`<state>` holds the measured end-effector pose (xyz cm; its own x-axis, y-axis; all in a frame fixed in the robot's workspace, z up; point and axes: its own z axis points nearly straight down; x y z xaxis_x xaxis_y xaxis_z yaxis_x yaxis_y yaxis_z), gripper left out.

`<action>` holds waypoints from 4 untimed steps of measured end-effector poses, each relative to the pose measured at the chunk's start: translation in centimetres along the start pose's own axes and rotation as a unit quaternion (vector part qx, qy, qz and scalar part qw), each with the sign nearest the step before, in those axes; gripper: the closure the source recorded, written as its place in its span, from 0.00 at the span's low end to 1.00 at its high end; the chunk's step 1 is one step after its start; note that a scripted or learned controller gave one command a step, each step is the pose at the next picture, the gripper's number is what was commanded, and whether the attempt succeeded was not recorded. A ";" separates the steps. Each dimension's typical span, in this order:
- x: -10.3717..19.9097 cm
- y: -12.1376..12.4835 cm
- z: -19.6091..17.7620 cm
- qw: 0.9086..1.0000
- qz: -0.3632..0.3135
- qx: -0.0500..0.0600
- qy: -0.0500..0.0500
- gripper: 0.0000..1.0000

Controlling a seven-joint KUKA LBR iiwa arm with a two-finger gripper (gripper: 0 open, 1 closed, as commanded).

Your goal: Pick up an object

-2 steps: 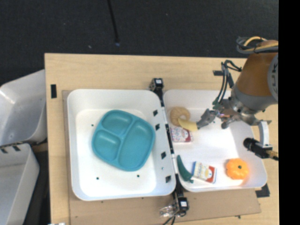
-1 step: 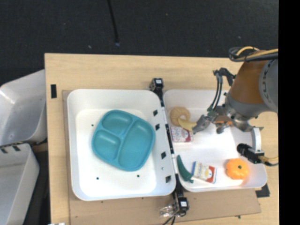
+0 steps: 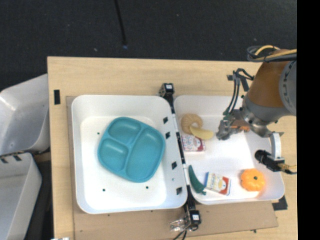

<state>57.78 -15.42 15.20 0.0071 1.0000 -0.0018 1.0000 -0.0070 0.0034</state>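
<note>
Bins number two, side by side on the wooden bench (image 3: 125, 76). One thing lies in the left bin (image 3: 80, 184): a teal divided plate (image 3: 131, 149) with three compartments. Five things lie in the right bin (image 3: 225, 156): one tan bagel-like ring (image 3: 190, 121) near the far left corner with a pale banana-shaped piece (image 3: 203, 133) touching it, one small red-and-white packet (image 3: 192, 144) just below them, one red-and-white carton (image 3: 218, 184) near the front edge beside a dark green tool (image 3: 196, 180), and one orange pumpkin (image 3: 253, 180) at the front right. One gripper (image 3: 223, 132) hangs just right of the banana-shaped piece; whether it is spread or closed I cannot tell.
</note>
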 end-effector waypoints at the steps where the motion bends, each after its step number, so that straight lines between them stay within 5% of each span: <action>1: -0.4 0.1 -6.5 1.000 -0.003 -0.002 0.000 1.00; 2: -0.6 0.3 -11.9 1.000 -0.005 -0.001 0.000 1.00; 4: 10.8 -0.7 -9.6 1.000 -0.006 0.002 0.001 1.00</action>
<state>57.16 -4.57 24.76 -0.0059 1.0000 0.0002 1.0000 0.0059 0.0003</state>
